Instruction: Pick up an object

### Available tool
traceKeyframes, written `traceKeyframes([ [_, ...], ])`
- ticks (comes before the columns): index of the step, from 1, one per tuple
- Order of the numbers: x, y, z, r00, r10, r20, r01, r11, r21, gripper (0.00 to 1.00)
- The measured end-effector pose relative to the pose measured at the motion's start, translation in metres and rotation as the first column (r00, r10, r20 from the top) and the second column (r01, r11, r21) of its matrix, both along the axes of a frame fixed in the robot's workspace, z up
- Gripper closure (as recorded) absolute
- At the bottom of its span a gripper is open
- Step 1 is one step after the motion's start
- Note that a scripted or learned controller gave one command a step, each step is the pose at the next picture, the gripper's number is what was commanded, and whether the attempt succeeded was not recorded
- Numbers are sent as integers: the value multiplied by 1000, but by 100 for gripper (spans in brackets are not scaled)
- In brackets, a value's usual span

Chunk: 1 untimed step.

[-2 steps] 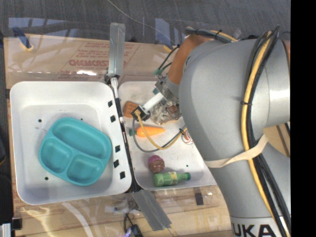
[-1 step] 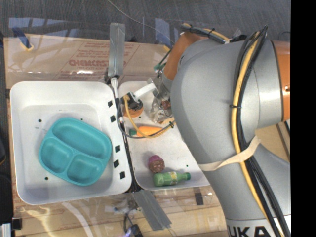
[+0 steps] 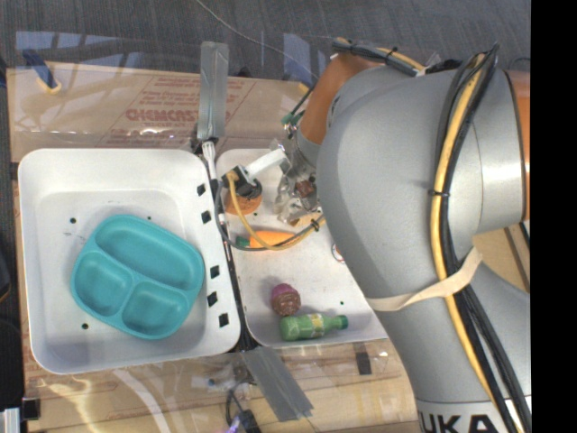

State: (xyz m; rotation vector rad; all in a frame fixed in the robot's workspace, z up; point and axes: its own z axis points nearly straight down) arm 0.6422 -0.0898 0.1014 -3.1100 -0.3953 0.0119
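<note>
Your grey arm covers the right bin, its claw low near that bin's far edge; whether it is spread, you cannot tell. A teal sectioned plastic plate fills the left bin. A green plastic bottle lies on its side at the right bin's near edge, a small maroon ball just beside it.

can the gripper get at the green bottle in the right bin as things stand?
Probably yes. The green bottle lies on its side near the front of the right bin, with only a small purple ball close beside it. The gripper sits at the bin's far end, with bare floor between.
</note>
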Motion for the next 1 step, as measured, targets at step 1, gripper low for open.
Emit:
traceKeyframes([
  [1,-1,0,-10,999,-42,1,42,999,-2,100],
])
